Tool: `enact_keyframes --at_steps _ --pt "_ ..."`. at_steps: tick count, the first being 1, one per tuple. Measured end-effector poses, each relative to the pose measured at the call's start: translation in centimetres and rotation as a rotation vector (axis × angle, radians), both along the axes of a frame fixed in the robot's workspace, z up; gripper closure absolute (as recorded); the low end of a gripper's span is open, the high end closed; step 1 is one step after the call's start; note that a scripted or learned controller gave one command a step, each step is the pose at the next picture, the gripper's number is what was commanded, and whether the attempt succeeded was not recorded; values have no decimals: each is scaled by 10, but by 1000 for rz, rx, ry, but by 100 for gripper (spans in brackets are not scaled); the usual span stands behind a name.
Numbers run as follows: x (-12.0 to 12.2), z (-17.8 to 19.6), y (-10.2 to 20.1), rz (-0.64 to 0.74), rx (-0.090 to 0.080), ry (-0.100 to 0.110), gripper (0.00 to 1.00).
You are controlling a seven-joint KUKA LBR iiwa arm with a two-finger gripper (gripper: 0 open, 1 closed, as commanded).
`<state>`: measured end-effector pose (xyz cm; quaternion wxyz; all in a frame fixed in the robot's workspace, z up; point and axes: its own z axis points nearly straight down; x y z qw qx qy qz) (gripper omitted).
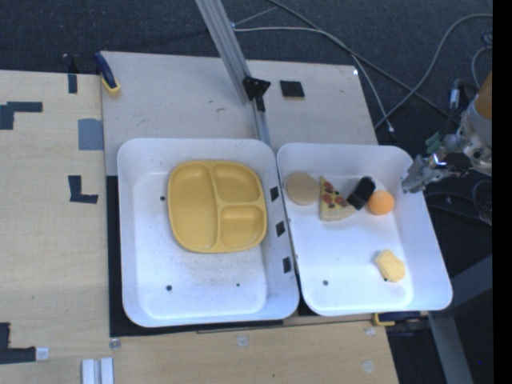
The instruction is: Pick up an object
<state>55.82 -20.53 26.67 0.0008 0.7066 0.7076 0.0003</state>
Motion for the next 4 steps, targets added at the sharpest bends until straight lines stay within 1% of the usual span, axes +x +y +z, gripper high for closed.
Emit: enact_keyframes --at_steps 1,2,4 --pt "13 3 58 6 2 1 100" --pt "17 -5 100 4 2 2 100" --pt "29 -37 209 5 2 5 100"
